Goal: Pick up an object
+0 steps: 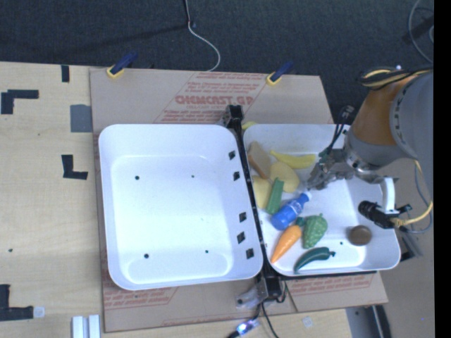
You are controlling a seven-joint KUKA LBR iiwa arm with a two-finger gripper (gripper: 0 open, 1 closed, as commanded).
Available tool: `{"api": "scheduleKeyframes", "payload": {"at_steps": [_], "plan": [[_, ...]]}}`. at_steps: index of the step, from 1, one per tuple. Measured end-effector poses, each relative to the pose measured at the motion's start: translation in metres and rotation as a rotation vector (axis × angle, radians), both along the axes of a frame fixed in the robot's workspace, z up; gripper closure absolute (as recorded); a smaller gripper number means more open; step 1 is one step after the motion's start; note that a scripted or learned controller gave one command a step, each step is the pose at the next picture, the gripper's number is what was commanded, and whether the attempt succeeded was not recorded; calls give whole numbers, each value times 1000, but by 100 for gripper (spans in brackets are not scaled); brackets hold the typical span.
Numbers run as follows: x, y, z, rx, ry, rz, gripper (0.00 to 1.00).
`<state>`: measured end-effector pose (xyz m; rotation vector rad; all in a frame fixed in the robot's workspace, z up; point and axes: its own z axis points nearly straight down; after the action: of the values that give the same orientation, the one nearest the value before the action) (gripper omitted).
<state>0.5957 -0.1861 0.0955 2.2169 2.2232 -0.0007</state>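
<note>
Over the right white bin (373, 263), jaws (315, 177) poised low; impossible to tell their opening or any hold. Just beside them, yellow plastic banana (294, 160); slightly below-left, blue plastic bottle with white cap (289, 211), likeliest target. Farther out, orange toy carrot (285, 243), green pepper (314, 257), brown round piece (360, 235).

Even, diffuse overhead light is falling across the scene, rendering the two shallow white plastic bins (169, 203) bright, nearly washed out, at the centre of the frame. Soft shadows are gathering along the inner walls of the bins. The dark grey carpeted floor (282, 20) is lying dim across the upper frame. Mild softness is blurring fine detail throughout, and the flat brown cardboard sheet (204, 97) is showing no glare.
</note>
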Motion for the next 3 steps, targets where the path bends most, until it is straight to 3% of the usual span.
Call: {"api": "scheduleKeyframes", "payload": {"at_steps": [1,2,3], "plan": [[61,25,-12,2,-1,3,100],[71,72,-13,3,11,2,100],[75,147,97,4,-9,7,100]]}}
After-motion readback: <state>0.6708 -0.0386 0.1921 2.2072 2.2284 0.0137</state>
